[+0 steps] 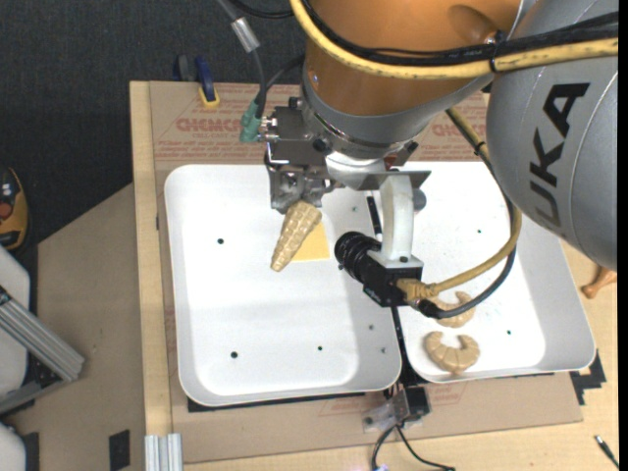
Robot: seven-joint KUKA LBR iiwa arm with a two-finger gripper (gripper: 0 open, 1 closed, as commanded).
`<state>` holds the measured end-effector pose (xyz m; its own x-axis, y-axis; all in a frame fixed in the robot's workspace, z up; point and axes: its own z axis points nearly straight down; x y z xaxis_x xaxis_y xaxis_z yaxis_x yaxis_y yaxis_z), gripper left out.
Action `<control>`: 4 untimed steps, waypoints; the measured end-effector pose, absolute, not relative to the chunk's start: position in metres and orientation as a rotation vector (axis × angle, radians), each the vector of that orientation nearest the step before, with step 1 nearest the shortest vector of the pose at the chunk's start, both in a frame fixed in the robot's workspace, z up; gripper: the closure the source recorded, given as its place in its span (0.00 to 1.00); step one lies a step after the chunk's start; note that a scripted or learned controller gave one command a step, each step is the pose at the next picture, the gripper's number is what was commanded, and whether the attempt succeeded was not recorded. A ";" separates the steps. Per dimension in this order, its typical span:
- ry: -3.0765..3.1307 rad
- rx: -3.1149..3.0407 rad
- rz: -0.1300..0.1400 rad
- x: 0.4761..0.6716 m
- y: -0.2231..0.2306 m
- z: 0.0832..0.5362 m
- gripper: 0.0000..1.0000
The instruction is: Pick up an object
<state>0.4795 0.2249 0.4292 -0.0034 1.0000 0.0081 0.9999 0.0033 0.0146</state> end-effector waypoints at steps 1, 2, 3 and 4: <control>2.222 2.227 -0.021 0.493 0.224 0.287 1.00; 2.223 2.218 0.007 0.479 0.225 0.343 1.00; 2.219 2.214 0.032 0.480 0.224 0.523 1.00; 2.223 2.227 -0.022 0.478 0.224 0.385 1.00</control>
